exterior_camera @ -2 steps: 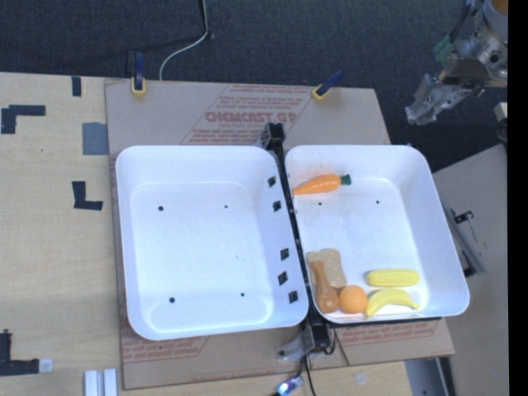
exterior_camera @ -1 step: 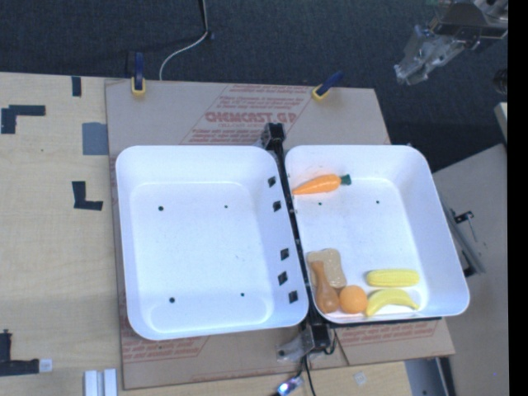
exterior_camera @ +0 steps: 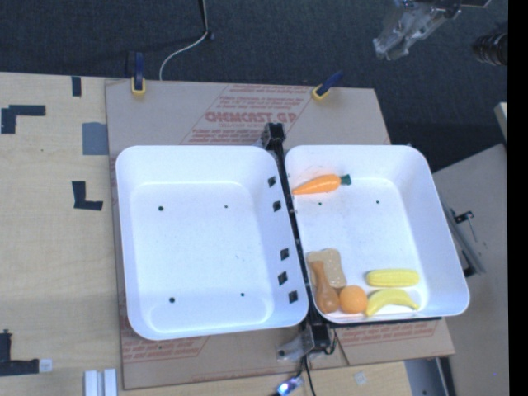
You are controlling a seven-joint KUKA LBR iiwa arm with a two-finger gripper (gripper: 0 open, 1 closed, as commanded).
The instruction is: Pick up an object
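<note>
I see a carrot (exterior_camera: 317, 185), bread (exterior_camera: 326, 269), orange (exterior_camera: 353, 300) and bananas (exterior_camera: 392, 289) in the right bin (exterior_camera: 429, 190). The carrot is orange with a green tip. The gripper (exterior_camera: 402, 31) hangs above; I cannot tell its state.

Two white bins (exterior_camera: 124, 172), one carrot (exterior_camera: 318, 185), one bread piece (exterior_camera: 325, 266), one orange (exterior_camera: 353, 300), two bananas (exterior_camera: 393, 278).

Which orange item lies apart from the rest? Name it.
The carrot, alone near the right bin's far left edge; the orange ball sits clustered with the yellow pieces at the near side.

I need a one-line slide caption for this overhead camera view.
Gripper raised beyond the right bin, which holds a carrot, bananas and an orange.
</note>
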